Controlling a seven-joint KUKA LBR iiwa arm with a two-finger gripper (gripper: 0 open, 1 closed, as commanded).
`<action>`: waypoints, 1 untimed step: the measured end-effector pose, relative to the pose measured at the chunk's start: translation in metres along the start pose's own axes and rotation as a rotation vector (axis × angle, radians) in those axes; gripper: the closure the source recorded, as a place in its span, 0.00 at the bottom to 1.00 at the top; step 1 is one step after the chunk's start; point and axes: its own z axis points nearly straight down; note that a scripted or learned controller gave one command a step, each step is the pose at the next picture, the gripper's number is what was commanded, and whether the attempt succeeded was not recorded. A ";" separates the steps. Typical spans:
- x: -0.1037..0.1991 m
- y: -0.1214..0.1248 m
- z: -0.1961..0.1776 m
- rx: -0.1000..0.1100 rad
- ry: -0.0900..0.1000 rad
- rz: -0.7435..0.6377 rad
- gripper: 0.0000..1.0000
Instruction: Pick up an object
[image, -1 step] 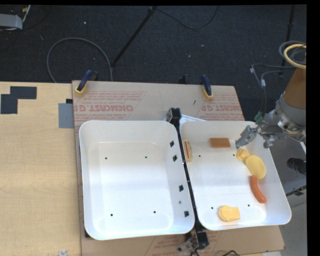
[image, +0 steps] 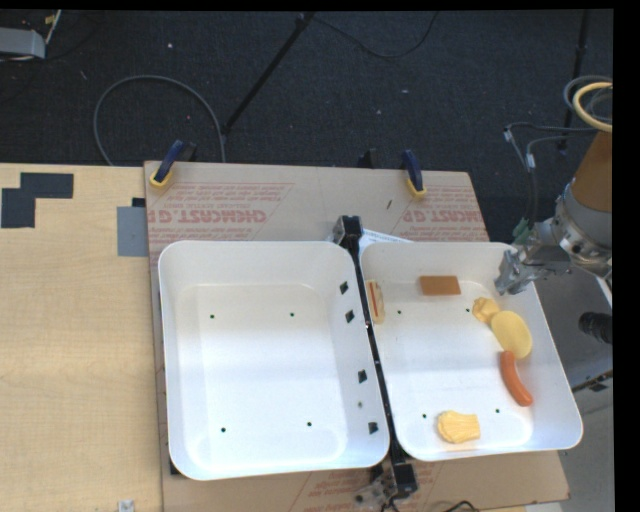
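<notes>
Above the right bin (image: 560, 440) rim, near the yellow toy (image: 508, 328), the gripper (image: 517, 268) hovers, its opening indiscernible, presumably positioned for descent and holding nothing visible.

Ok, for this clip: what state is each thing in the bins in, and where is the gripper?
Gripper: over the right bin's far right rim.
Brown block: flat, far end of right bin.
Wafer-like piece: against the divider wall.
Yellow pear-like item: lying near the right wall.
Orange sausage: lying flat.
Yellow lump: near front.
Left bin: bare floor.
</notes>
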 end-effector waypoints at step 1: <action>0.045 0.017 0.016 0.001 0.001 -0.003 1.00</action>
